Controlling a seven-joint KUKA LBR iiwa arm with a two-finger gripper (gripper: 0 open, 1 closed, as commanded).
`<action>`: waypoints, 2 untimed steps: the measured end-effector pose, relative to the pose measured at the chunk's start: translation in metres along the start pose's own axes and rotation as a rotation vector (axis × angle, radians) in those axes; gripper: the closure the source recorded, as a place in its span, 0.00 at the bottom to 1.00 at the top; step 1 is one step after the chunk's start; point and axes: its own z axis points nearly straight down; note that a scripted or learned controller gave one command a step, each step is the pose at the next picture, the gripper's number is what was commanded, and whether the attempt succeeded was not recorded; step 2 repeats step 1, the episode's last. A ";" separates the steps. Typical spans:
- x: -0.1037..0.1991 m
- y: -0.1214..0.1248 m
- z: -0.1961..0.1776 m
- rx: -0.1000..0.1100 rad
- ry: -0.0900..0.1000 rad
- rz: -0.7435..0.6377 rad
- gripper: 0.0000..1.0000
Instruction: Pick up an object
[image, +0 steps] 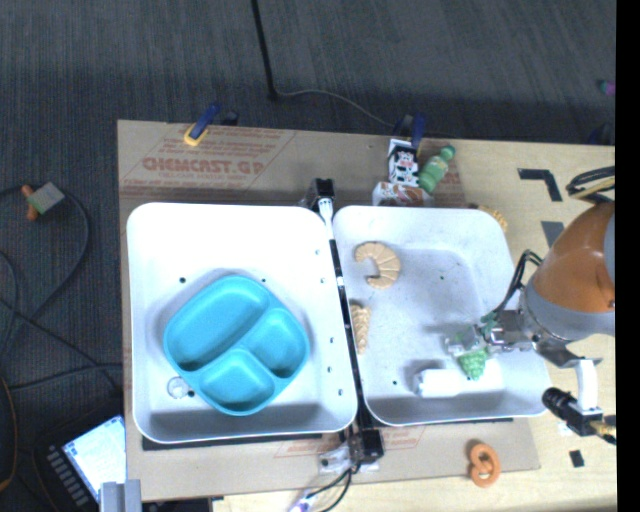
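Observation:
My gripper (478, 342) hangs low over the right bin (425, 245), near its front right corner, at the end of the grey arm with the orange band (585, 270). A small green object (474, 364) lies directly under and against the gripper's tip. Just in front of it sits a white block (443, 382). A tan curved pastry-like piece (378, 262) rests at the bin's back left, and a second tan piece (359, 325) leans on the left wall.
The left bin (160, 235) holds a blue divided plate (235, 340). Behind the right bin stand a white figure (402, 165) and a green toy (436, 168). An orange ring (485, 462) lies on the bench in front.

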 end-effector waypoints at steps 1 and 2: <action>0.016 -0.002 -0.095 0.009 0.001 0.000 1.00; 0.016 -0.002 -0.095 0.009 0.001 0.000 1.00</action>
